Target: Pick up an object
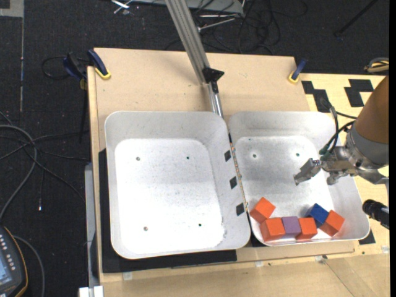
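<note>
Several small blocks lie along the front edge of the right bin (272, 147): an orange block (263, 208), a second orange block (272, 229), a purple block (291, 226), a blue block (318, 213) and another orange block (333, 223). My gripper (320, 174) hangs over the right side of that bin, behind the blocks and apart from them. It is open, with nothing between its fingers. The left finger (304, 171) points toward the bin's middle.
The left bin (112, 129) sits beside the right one on the tan bench. A slanted metal pole (189, 33) comes down to the seam between the bins at the back. Clamps (99, 67) mark the bench's far corners.
</note>
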Available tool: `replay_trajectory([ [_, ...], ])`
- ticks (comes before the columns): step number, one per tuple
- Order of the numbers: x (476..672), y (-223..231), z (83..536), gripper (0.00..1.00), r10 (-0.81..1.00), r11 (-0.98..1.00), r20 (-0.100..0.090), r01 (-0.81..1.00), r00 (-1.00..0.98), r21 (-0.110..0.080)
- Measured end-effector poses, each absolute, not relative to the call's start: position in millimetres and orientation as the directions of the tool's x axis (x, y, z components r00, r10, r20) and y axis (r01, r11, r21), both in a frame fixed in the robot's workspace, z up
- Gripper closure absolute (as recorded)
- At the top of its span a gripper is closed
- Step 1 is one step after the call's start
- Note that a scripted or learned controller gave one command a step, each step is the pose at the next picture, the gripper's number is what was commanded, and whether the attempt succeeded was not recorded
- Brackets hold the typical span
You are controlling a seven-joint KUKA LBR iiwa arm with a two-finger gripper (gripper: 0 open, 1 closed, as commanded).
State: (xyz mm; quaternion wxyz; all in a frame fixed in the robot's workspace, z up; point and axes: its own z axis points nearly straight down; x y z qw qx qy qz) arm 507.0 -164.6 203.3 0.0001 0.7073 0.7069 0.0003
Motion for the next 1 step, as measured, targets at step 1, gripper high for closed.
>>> replay_trajectory([
  [1,599.9,-184.4,92.1,0.0,1.0,0.005,-0.003,1.0,-0.005,0.004],
])
